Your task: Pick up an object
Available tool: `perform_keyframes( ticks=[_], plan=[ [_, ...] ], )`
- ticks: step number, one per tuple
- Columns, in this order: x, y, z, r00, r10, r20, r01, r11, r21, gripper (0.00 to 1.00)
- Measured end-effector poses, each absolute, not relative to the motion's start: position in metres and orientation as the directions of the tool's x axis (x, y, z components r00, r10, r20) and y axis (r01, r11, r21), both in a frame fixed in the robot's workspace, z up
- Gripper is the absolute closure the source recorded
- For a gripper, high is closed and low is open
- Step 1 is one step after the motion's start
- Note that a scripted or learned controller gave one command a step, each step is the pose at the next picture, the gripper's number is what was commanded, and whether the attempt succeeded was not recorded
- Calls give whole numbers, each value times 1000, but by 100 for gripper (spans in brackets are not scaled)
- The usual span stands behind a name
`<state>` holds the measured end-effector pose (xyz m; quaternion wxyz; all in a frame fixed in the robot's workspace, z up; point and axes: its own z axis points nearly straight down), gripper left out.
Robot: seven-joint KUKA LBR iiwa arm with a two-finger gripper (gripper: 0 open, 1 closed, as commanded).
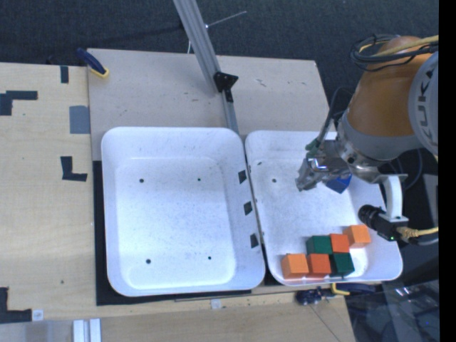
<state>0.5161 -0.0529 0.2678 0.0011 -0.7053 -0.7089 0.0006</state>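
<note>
Claw [308,179] over right bin [285,212], grip state unclear to me; blue block [343,184] beside it, cluster [326,255] crowds near corner.

"KU" on the arm [427,112].

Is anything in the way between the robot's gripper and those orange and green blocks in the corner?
Nothing visible is. The gripper is over the right bin, near its upper middle, and bare white floor lies between it and the orange and green blocks at the bin's near edge. A blue object shows beside the gripper, away from that path.
</note>
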Motion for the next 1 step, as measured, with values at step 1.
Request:
perform_keyframes(
  ticks=[1],
  plan=[
    [516,4,268,-8,1000,1,1000,8,-2,100]
  ],
)
